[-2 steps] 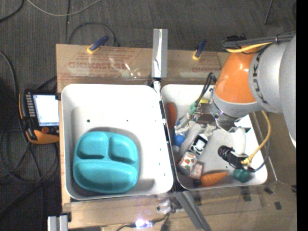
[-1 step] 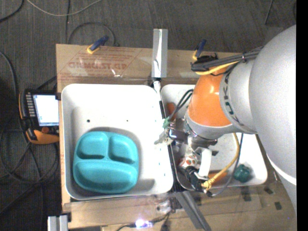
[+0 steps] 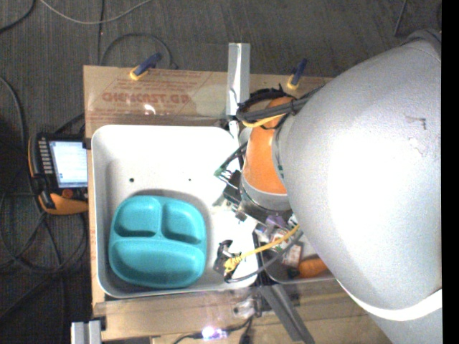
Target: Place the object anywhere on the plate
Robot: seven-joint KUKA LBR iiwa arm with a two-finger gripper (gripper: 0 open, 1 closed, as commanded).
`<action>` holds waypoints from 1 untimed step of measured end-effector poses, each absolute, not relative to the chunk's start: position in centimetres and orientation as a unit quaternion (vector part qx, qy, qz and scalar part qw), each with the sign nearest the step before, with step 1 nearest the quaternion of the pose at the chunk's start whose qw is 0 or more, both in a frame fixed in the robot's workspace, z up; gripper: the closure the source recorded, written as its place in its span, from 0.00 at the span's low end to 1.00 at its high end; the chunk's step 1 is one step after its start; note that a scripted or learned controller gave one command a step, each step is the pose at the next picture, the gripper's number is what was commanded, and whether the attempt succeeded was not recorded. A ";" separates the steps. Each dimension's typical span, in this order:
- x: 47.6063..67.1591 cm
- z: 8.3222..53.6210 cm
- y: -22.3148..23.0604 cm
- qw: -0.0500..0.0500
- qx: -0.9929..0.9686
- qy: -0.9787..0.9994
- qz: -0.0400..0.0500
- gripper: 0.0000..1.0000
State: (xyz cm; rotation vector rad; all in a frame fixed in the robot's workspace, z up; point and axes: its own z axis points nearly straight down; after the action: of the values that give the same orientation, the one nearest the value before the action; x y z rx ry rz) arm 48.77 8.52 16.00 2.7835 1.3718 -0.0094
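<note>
Arm (image 3: 373, 185): the grey housing bulks over the right side of the view. The orange band (image 3: 259, 165) shows just above the wrist.

Gripper (image 3: 247, 213): low over the wall between the two bins, mostly buried under wrist hardware and cabling. Open or closed: cannot tell. I cannot make out any item in its grasp.

Plate (image 3: 158, 242): teal, divided into compartments, lying flat in the left bin (image 3: 143, 145). It sits to the view's left of the gripper and a little toward the bottom edge of the view. It is near the gripper but apart from it, with a strip of bare white bin floor between them.

Object (image 3: 313, 267): orange, elongated, with one rounded end showing. It lies in the right bin (image 3: 283, 276), to the view's right of the gripper and lower in the view, just beside the edge of the arm housing. The housing covers part of it, so its full shape is unclear. It is apart from the gripper, and the gripper stands between it and the plate.

Surroundings:
- Cardboard sheet (image 3: 143, 95) with red print, lying under the bins, above and to the view's left of the gripper.
- Two blue-and-yellow clamps: one (image 3: 145, 66) on the sheet's far edge, the other (image 3: 297, 69) above the gripper and to its right.
- Handheld pendant (image 3: 61, 163) with a lit screen, well to the view's left of the gripper, outside the left bin.
- Loose cables (image 3: 72, 13) on the carpet, well apart from the gripper toward the top left.
</note>
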 end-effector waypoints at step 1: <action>48.7 16.6 6.6 0.031 0.902 0.431 -0.013 1.00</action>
State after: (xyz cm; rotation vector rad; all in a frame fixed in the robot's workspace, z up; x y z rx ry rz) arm 48.66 6.60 16.58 2.7784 1.3288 -0.0405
